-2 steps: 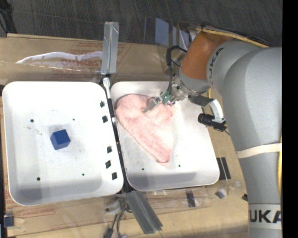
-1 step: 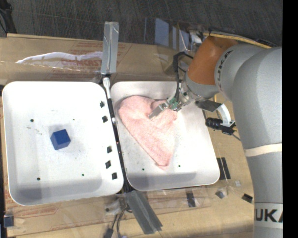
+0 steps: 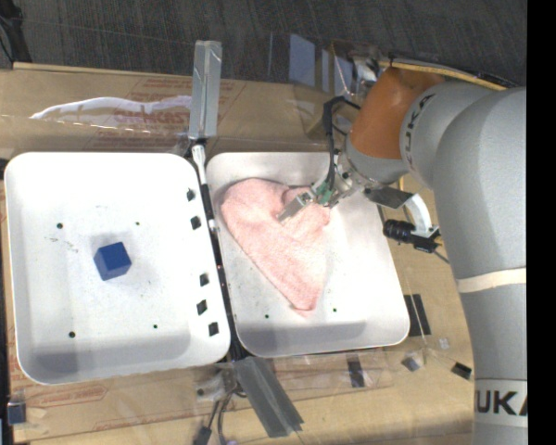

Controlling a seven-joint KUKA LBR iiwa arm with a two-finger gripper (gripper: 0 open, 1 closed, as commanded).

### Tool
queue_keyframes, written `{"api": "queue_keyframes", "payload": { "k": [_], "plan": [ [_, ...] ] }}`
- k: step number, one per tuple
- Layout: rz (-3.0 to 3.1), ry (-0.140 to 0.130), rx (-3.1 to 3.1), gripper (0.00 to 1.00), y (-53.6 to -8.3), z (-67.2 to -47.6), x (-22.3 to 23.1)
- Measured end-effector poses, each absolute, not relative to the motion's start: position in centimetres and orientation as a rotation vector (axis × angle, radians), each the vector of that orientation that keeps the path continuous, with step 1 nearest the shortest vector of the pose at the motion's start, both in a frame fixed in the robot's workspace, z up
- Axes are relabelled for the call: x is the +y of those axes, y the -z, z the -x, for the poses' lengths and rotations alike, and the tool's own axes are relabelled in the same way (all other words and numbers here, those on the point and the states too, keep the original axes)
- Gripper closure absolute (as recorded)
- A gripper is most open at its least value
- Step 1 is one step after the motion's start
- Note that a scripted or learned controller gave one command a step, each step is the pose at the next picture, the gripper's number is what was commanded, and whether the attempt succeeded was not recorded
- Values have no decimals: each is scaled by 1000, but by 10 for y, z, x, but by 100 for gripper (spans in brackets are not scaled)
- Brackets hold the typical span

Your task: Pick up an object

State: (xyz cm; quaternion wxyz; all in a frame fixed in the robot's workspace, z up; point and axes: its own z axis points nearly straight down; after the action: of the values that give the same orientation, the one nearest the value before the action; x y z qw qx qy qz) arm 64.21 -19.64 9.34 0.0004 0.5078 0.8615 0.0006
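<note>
A pink cloth (image 3: 280,239) lies spread in the right bin (image 3: 371,313), running from the bin's upper left toward its lower middle. My gripper (image 3: 303,202) hangs low over the cloth's upper right part, with the grey arm and its orange band reaching in from the right. A small blue cube (image 3: 113,260) sits alone in the left bin (image 3: 46,341), far from the gripper.
A metal divider with black clips (image 3: 204,248) runs between the two bins. A black cable fitting (image 3: 410,234) juts out by the right bin's right rim. Cardboard (image 3: 93,109) covers the bench behind the bins.
</note>
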Motion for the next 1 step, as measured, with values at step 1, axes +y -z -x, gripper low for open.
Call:
{"api": "queue_keyframes", "payload": {
  "k": [1],
  "plan": [
    [-1568,-1,2720,0,-143,-627,-206]
  ]
}}
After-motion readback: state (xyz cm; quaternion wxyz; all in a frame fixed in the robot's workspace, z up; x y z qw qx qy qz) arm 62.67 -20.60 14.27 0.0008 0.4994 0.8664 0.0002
